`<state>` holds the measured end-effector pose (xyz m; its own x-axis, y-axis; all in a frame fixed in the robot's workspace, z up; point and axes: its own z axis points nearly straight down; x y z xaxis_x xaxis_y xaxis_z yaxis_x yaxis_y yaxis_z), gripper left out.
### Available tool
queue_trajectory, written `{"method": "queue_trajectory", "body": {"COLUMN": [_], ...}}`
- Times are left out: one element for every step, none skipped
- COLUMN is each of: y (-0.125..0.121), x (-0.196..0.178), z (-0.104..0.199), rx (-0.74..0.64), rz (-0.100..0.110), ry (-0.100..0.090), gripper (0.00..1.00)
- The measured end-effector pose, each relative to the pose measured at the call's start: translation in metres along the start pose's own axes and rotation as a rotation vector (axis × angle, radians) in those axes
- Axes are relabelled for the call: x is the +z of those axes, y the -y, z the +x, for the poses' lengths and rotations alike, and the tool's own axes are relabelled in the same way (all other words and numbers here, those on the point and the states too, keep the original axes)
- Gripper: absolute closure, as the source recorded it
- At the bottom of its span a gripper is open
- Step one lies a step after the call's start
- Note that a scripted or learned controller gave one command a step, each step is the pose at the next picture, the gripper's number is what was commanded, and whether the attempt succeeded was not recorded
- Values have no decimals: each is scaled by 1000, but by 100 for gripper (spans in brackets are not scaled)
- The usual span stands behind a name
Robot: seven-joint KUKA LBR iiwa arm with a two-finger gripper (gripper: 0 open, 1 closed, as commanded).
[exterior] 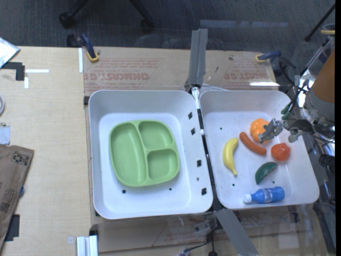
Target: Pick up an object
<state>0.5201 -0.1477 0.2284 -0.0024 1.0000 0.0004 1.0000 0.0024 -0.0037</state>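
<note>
Wooden bench [48,116] bearing two white bins [98,159], cardboard sheet [138,71], brown bag [13,183].

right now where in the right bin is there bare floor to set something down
Free: the right bin's left strip between its left wall and the banana, and the top-left corner above it. Crowded: the right half, where the sausage, orange pepper, tomato, green piece and blue bottle sit near the gripper.

Beside the smooth, glossy white plastic right bin [303,188], the left bin [101,159] holds a matt green plastic plate [144,152]. Behind both lies matt brown cardboard [133,71] on pale wood bench [42,111].
</note>
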Motion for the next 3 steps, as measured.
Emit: {"method": "queue_trajectory", "body": {"y": [-44,-42,-42], "x": [113,135,127], "z": [43,42,42], "rx": [-156,-116,-114], "rz": [-2,-6,-5], "ry": [0,1,1], "gripper": [0,0,100]}}
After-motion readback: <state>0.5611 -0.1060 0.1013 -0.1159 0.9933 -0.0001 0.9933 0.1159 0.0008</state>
